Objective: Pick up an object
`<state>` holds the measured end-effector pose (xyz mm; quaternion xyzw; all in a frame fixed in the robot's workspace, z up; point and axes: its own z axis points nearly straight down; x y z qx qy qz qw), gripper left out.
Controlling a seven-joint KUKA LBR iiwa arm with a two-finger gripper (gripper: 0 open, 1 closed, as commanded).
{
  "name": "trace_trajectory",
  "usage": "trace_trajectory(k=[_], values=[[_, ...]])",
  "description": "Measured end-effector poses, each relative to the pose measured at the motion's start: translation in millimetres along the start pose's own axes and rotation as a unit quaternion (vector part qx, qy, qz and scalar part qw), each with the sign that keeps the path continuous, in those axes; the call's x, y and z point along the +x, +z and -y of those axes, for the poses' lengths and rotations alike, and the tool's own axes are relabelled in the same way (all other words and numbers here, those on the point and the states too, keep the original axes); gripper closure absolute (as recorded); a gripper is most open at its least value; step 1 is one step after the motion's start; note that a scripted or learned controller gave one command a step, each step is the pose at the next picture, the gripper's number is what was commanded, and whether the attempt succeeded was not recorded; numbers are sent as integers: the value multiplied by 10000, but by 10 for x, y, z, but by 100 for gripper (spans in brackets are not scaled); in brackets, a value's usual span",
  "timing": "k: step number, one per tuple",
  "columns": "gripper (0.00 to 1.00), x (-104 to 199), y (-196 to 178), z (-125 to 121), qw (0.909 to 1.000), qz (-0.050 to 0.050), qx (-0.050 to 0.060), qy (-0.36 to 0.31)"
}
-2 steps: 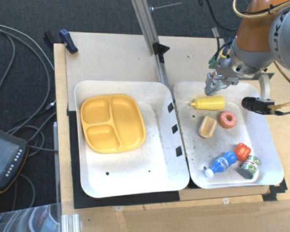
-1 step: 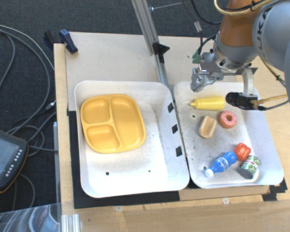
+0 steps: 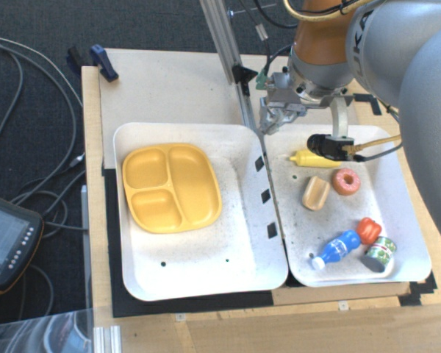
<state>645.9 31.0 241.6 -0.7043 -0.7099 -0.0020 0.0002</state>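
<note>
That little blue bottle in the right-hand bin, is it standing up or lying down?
Lying down. The blue bottle rests on its side on the floor of the right bin, white cap pointing lower left, beside a red piece and a green can.

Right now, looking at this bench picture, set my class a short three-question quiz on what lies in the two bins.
1. True or false: the yellow divided tray lies in the left bin.
2. Multiple choice: which item lies nearest the right bin's front corner? A) pink doughnut B) green can C) yellow squeeze bottle
3. Fill in: the blue bottle has a ____ cap.

Key
1. True.
2. B; the can sits by the red item.
3. White.
</note>
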Motion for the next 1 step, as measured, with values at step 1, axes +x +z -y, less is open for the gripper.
trace_trajectory(k=[1], values=[[100, 505, 11, -168, 10000, 4, -2, 6]])
